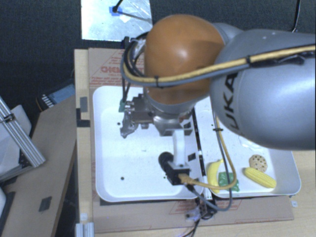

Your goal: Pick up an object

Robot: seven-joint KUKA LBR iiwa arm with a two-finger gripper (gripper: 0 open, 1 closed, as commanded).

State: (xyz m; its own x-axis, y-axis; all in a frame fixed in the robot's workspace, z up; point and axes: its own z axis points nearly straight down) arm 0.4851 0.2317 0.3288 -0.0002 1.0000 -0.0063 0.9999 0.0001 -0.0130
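My gripper (127, 126) hangs over the left bin (112, 157), near its middle, below the orange band of the arm. No object shows at the gripper. In the right bin (292, 180), near the front edge, lie a yellow banana (214, 173), a green piece (229, 181) touching it, a round speckled cookie (257, 162) and a yellow corn cob (260, 177). The arm hides most of the right bin's far half.
The big grey arm link (266, 83) covers the upper right of the view. A yellow cable (217, 184) loops over the bins' shared wall near the banana. A brown box (44, 172) and metal rails (19, 137) stand left of the bench.
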